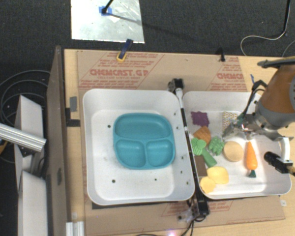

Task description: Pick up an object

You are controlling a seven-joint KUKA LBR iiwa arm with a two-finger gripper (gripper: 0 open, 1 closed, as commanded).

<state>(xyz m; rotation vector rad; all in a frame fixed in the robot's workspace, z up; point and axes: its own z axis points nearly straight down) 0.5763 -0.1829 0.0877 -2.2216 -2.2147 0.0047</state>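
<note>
- Camera view: the hand (237,127) hangs low over the right bin (273,186), near its middle.
- How wide the hand stands cannot be told.
- Just below it lies a tan round piece (232,150), with a toy carrot (250,157) beside it on the right.
- A blue divided plate (144,140) sits in the left bin (101,181).

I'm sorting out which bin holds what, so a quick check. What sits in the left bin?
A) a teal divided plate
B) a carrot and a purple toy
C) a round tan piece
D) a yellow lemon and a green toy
A: the teal divided plate lies alone in the left bin, while the carrot and the other toys lie in the right bin.
</note>
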